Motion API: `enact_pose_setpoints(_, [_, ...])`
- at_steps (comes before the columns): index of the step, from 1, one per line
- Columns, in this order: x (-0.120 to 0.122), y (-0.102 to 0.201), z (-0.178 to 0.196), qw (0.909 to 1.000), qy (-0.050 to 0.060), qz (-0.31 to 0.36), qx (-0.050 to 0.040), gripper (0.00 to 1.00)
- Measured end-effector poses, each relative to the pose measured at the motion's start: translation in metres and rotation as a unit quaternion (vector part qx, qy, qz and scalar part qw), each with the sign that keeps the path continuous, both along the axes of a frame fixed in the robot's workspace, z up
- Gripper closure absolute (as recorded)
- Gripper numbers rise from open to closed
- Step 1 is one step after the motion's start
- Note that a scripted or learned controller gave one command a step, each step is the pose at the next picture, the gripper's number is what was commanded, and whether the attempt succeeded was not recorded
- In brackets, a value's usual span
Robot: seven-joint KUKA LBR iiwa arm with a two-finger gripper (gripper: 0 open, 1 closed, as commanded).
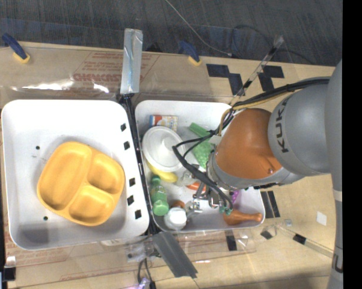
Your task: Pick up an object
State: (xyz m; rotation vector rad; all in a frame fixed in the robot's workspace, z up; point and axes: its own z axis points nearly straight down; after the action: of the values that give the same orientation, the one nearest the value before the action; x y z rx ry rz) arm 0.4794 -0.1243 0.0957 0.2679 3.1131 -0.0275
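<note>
Arm point(271, 143) bends down into right bin point(187, 108).

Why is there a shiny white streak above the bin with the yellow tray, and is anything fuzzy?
In the camera view, the streak is light glaring off clear plastic film taped over the cardboard; the yellow tray looks sharp and evenly lit, with soft highlights on its humps; the small things under the arm, near the gripper, sit in its shadow and look a bit smeary.

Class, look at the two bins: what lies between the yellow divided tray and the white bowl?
In the camera view, between the yellow divided tray and the white bowl lie bare white floor of the left bin and the black-marked divider where both bins meet.
</note>
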Motion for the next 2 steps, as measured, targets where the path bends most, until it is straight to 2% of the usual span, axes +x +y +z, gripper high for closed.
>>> enact_pose_setpoints(1, [-0.001, -0.02, -0.003, 0.9999, 0.006, 0.011, 0.0087, 0.0])
enact_pose_setpoints(2, [0.001, -0.019, 0.008, 0.9998, 0.004, 0.016, 0.0085, 1.0])
